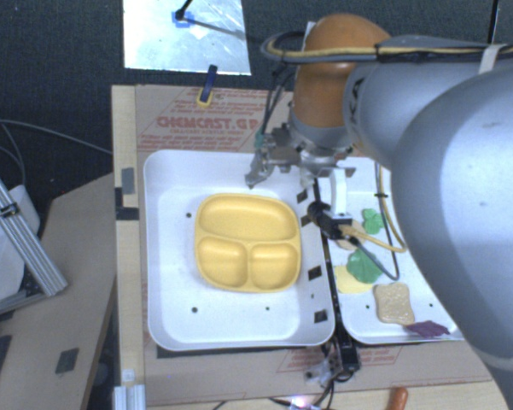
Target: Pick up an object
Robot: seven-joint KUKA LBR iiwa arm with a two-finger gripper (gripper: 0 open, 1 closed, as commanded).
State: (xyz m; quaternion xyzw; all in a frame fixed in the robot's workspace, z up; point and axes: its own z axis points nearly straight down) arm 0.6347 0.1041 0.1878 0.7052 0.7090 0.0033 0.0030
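Camera view: glossy yellow three-compartment tray, smooth white bin; fingers' state indiscernible.

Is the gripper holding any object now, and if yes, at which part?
It cannot be told: the gripper sits above the left bin, near the yellow tray.

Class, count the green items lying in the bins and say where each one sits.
2. One green piece lies in the right bin near the divider; a second green piece sits just below it, beside the tan slice. The arm covers part of that bin, so more may be hidden.
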